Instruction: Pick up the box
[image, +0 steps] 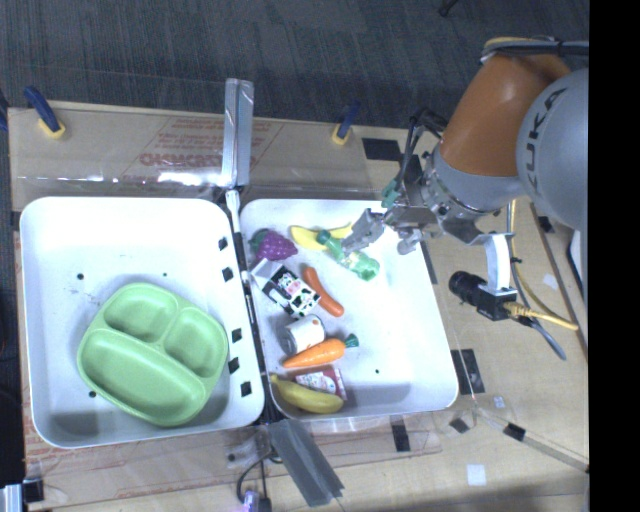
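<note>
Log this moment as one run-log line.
arm: over right bin's far corner | gripper: above green bottle | cow-print box: untouched, mid-bin | grasp: none

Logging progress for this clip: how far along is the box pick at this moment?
Done: nothing yet. The box, black and white, lies on the floor of the right bin among toy foods. In hand: the gripper is over the bin's upper part, beside a green toy and yellow piece, off from the box. Left: moving over the box, gripping and lifting. The green tray in the left bin is uninvolved.
</note>
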